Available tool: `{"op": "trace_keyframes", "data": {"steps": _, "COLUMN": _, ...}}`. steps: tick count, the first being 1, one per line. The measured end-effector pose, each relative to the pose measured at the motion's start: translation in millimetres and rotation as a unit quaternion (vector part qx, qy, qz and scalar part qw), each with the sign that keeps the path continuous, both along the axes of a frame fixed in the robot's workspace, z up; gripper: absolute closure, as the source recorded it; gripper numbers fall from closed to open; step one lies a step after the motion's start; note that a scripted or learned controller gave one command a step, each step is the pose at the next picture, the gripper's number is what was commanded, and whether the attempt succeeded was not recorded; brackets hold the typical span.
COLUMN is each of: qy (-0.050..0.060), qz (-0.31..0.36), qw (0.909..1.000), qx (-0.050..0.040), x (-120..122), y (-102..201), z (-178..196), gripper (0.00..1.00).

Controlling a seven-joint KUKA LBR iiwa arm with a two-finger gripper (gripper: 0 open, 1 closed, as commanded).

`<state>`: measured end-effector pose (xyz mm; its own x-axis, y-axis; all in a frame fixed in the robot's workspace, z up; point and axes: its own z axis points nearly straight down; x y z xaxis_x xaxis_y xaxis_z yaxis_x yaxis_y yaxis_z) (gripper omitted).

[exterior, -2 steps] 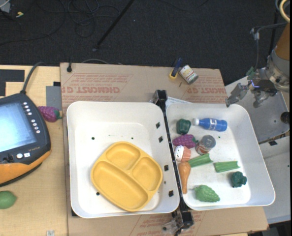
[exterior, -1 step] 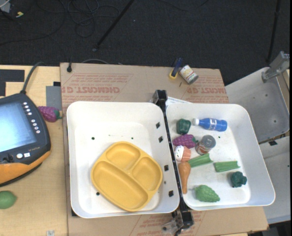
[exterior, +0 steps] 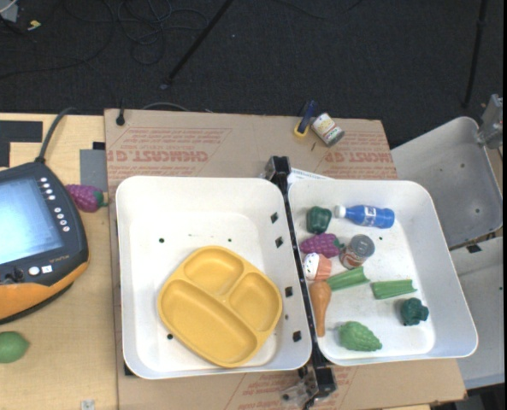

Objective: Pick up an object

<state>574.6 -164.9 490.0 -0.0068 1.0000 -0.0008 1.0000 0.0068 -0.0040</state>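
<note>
Right white plastic bin [exterior: 441,229] holds the toys: blue plastic bottle [exterior: 366,216] at 12 o'clock, purple grape bunch [exterior: 320,245] at 9, orange carrot [exterior: 320,304] at 7, green broccoli [exterior: 414,312] at 4. Left white bin [exterior: 142,220] carries a yellow divided plate [exterior: 219,305]. Claw state: cannot tell.

Dark carpet floor [exterior: 236,49] across top, black cables [exterior: 133,15] trailing over it. Light wooden bench [exterior: 44,374] at left, black shapes on its far corner. Brown cardboard sheet [exterior: 236,148] with reversed red print lies under bins. Grey metal plate [exterior: 462,178] at right. Lighting even, shadows soft.
</note>
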Motion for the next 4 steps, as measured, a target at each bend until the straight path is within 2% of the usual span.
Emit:
{"op": "trace_keyframes", "data": {"steps": 1, "qy": 0.003, "qz": -0.006, "qw": 1.0000, "qx": 0.0016, "x": -60, "y": -50, "z": -72, "gripper": 1.00}}
{"op": "trace_keyframes", "data": {"steps": 2, "qy": 0.000, "qz": -0.003, "qw": 1.0000, "qx": 0.0003, "x": -57, "y": -49, "z": -58, "gripper": 1.00}}
{"op": "trace_keyframes", "data": {"steps": 4, "qy": 0.001, "qz": 0.000, "qw": 1.0000, "qx": 0.0004, "x": -56, "y": -50, "z": -39, "gripper": 1.00}}
